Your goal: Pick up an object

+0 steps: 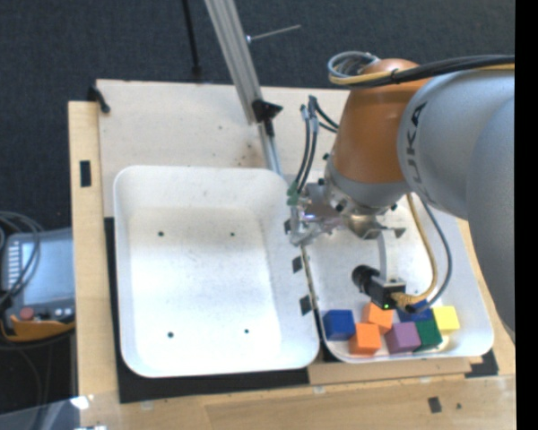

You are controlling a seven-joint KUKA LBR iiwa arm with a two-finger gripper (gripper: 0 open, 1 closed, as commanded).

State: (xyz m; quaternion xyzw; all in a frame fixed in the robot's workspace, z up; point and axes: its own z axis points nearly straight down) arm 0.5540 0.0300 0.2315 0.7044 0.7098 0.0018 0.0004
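Observation:
Several small coloured blocks lie clustered at the front of the right bin (453, 267): a blue block (339, 323), an orange block (367, 338), a second orange block (380, 315), a purple block (402, 337), a green block (428, 332) and a yellow block (446, 319). My gripper (350, 227) hangs over the middle of the right bin, just behind the cluster, under the orange wrist band. The wrist hides its lower end, and I see nothing held in it.
The left bin (134, 240) is white with faint specks on its floor. A slanted metal bar (238, 56) rises from behind the bins. The ridge between the two bins runs close to my gripper's left side.

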